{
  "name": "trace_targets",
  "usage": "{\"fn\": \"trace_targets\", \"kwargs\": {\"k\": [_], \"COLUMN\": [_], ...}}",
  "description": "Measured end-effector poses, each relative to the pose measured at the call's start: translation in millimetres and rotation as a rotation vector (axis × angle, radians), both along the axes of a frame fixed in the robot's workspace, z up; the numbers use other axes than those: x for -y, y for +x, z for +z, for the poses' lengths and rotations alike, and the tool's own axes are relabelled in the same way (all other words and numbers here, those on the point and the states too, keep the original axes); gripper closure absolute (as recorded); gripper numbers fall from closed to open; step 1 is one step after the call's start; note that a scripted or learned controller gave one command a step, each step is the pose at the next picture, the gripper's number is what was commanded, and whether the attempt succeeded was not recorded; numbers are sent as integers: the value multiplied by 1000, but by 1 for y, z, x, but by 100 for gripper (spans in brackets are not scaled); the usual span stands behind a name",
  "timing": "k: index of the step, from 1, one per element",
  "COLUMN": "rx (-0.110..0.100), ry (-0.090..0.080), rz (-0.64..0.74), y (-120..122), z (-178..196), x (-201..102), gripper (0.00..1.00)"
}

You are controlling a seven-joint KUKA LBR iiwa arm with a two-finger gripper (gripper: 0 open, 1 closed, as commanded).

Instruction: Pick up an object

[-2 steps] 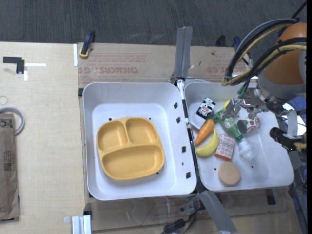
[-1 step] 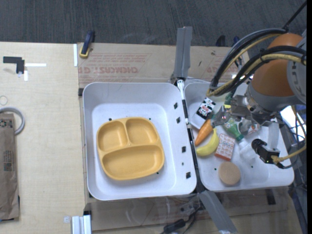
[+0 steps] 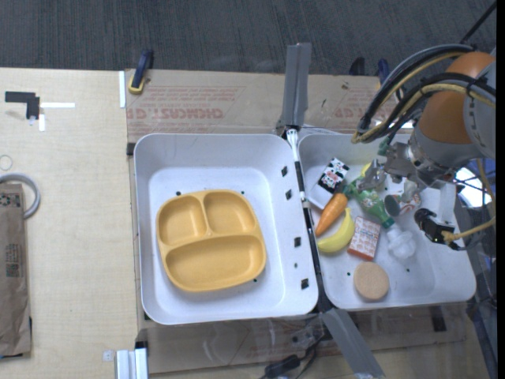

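Toy carrot (image 3: 331,212) and other objects crowd the right bin (image 3: 442,290), with the gripper (image 3: 384,181) above them.

Carrot leans on a banana (image 3: 338,234) beside the bin's left wall; a round biscuit (image 3: 371,281) lies near the front edge. Whether the claw is open or closed cannot be told. The left bin (image 3: 150,172) holds a yellow divided plate (image 3: 210,240).

I count two white bins (image 3: 150,212) on my bench, side by side. The left one holds one yellow divided plate (image 3: 211,239) with three compartments. In the right one I make out one carrot (image 3: 331,212), one banana (image 3: 339,234), one round tan disc (image 3: 371,281), one small red-and-white packet (image 3: 365,238), one black-and-white block (image 3: 334,175) and one green item (image 3: 377,202), partly hidden under me.
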State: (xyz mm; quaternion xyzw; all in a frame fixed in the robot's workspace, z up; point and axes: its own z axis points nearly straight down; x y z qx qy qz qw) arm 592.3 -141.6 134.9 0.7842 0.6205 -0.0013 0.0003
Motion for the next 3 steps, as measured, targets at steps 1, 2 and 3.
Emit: {"fn": "trace_targets", "kwargs": {"k": [1, 2, 3], "rx": [48, 2, 0], "ry": [-4, 0, 0], "rz": [-74, 83, -12], "y": [5, 2, -42], "z": [-21, -43, 62], "x": [51, 28, 60], "gripper": [0, 0, 0]}}
